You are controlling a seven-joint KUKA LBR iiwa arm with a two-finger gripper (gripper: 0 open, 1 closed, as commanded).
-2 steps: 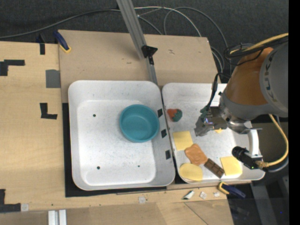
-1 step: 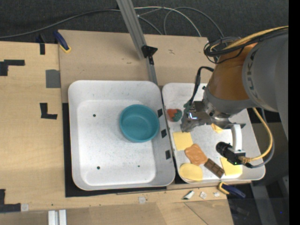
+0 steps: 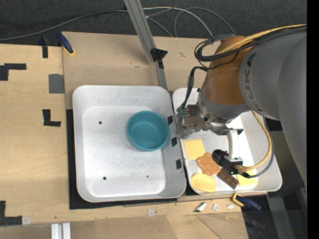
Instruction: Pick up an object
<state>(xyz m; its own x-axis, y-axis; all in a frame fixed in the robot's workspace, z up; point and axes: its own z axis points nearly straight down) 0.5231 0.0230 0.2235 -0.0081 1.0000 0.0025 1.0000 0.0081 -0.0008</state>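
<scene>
Bowl: a teal round bowl [image 3: 147, 130], upright, hollow facing up, in the left bin [image 3: 94, 133], towards that bin's right side, near the wall shared with the right bin.
Right bin items: a pale yellow square [image 3: 194, 147], an orange-brown piece [image 3: 208, 164] just below it, a yellow rounded piece [image 3: 203, 182] at the near edge, a dark brown piece [image 3: 228, 178] beside it.
Right bin: [image 3: 264, 180] white and shallow, partly covered by the arm.
Gripper: [image 3: 186, 126] low over the right bin's left edge, just above the yellow square, apart from the bowl; whether it is open or closed cannot be told, and nothing is seen held.
Arm: grey with an orange band [image 3: 227, 73], reaching in from the right.
</scene>
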